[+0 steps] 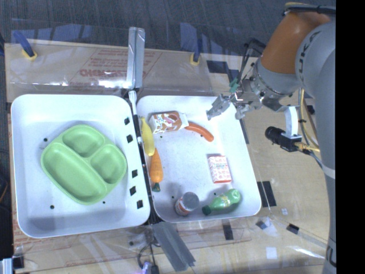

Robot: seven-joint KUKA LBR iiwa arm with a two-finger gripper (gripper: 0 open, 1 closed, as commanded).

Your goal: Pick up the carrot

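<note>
We find the carrot (155, 168) lying along the right bin's (242, 153) left wall, light, stiff and smooth, best pinched mid-length across its width by our spread, empty gripper (227, 107).

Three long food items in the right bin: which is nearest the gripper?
The sausage, lying just below-left of the gripper. The banana and carrot lie along the bin's left wall.
</note>
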